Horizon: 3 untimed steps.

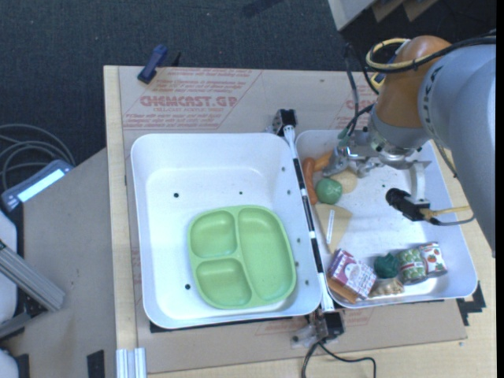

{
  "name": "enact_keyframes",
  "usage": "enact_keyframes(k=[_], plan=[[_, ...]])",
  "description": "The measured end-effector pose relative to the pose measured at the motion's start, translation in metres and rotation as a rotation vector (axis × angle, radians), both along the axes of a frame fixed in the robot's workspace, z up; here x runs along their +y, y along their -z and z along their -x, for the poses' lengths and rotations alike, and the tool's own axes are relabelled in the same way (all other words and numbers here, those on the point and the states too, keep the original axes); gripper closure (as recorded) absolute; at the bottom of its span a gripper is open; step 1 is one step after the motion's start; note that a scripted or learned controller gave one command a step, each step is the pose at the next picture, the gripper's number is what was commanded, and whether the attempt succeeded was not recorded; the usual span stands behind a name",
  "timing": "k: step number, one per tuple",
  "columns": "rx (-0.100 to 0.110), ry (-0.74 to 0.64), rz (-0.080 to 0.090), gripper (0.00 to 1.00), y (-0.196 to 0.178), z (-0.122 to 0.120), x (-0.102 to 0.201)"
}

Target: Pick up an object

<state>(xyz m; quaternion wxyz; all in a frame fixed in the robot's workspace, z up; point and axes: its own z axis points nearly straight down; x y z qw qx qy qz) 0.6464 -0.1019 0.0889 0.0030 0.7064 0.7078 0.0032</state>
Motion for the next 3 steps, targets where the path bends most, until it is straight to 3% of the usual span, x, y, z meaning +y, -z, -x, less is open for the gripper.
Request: enact_keyframes(k=[1,2,3], plan=[[0.008,0.003,0.001,1.00,-0.097,0.071,-0.019],[0.007,0.001,0.000,1.00,-0.106,0.064,0.044],[0.011,0.001,-0.001,1.00,-0.132,0.109,0.081]])
